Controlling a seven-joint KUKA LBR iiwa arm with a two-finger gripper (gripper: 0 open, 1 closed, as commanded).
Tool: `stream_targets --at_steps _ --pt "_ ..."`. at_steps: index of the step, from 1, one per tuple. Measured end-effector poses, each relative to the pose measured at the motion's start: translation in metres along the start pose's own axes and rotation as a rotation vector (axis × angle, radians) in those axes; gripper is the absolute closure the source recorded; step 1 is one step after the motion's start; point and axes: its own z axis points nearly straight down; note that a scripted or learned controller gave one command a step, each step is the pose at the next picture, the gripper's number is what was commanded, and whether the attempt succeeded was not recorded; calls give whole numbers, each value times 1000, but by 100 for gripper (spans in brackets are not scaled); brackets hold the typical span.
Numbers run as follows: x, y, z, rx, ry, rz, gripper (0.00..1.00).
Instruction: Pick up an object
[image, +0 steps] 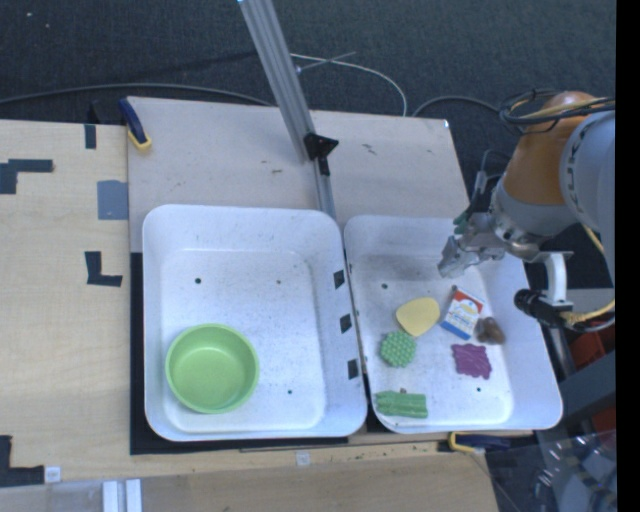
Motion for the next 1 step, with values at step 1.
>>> stream_targets --at_steps 1 --pt "2 -1 -63 -7 -1 1 100"
